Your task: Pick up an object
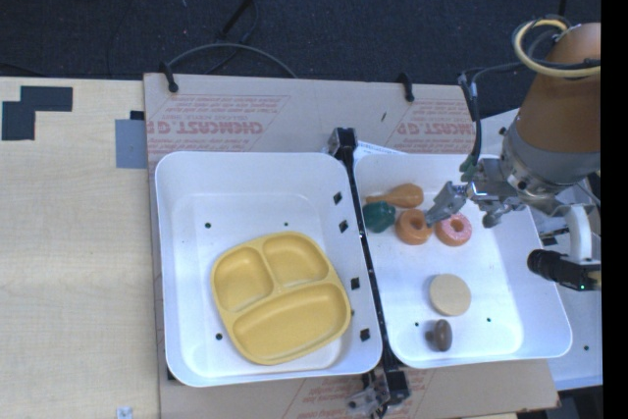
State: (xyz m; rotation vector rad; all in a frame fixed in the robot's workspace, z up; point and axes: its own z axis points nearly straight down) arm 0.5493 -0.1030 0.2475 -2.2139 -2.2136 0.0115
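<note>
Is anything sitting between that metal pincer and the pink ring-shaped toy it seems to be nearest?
Nothing visible does. The pincer hangs in the right white bin, just above and left of the pink ring-shaped toy. The orange ring-shaped toy lies beside the pink one on its left, close enough that it might get nudged.

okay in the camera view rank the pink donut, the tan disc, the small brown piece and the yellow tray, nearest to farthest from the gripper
1. Pink donut, just below the gripper.
2. Tan disc, mid right bin.
3. Small brown piece, near that bin's front edge.
4. Yellow tray, in the left bin.
</note>
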